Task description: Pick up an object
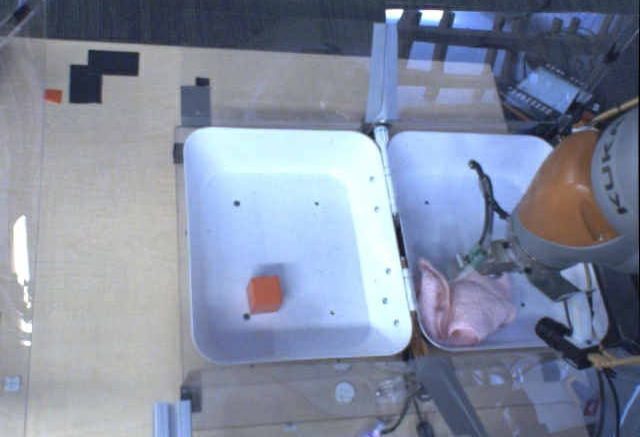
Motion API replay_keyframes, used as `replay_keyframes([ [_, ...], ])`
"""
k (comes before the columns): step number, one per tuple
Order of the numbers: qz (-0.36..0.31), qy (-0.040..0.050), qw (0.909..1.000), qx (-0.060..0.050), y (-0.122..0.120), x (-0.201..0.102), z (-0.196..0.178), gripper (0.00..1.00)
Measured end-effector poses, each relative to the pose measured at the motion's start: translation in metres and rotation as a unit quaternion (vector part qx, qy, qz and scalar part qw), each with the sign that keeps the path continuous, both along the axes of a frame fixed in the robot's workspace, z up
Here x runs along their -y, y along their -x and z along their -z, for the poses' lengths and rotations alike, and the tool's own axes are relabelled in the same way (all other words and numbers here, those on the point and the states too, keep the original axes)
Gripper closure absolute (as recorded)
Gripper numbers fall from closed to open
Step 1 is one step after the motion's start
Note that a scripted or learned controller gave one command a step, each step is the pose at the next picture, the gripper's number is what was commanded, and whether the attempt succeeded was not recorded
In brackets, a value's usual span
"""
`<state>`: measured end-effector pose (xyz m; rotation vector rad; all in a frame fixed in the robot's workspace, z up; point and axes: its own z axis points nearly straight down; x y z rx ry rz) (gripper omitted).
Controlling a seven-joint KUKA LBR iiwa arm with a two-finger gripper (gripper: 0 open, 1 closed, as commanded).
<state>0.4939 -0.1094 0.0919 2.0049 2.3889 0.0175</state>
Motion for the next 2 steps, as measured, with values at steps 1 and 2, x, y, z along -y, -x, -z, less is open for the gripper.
replay_keyframes([
  [1,-0.001,0.0012,1.0000,0.005,-0.004,0.000,-0.013,1.00],
  [2,-0.045,-0.0017,0.9990,-0.008,-0.099,-0.019,-0.048,1.00],
])
